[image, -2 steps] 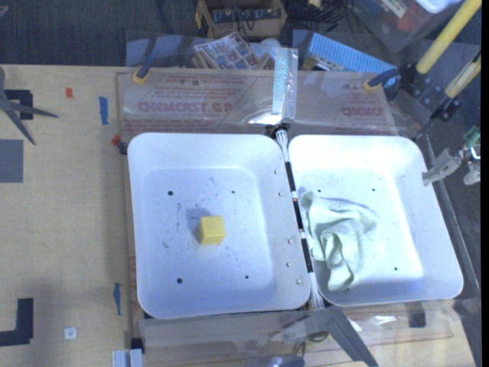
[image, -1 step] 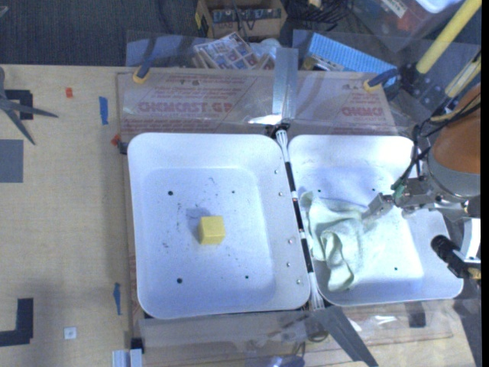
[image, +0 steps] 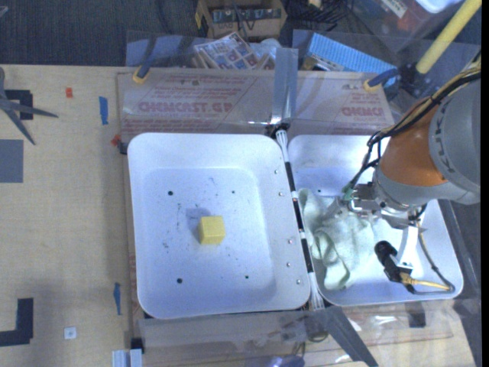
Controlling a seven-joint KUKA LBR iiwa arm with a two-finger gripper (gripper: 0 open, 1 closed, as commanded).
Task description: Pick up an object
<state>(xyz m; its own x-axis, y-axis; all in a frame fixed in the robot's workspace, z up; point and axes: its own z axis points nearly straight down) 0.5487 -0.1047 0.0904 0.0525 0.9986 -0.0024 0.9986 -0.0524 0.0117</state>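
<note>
Two white bins are seen side by side. The arm (image: 439, 151) is reached into the right bin (image: 439, 277), with the gripper (image: 348, 202) set low over a pale green cloth (image: 336, 243). Its grip state cannot be told. A yellow block (image: 212, 229) lies in the left bin (image: 153, 174), well apart. Nothing is seen lifted; the pick is judged not yet done.

Single fixed camera above the bench (image: 61, 205), looking down at a slant. Both white bins lie side by side near mid-frame: left bin (image: 153, 167), right bin (image: 321, 155). The arm (image: 439, 151) enters from the right edge.
</note>
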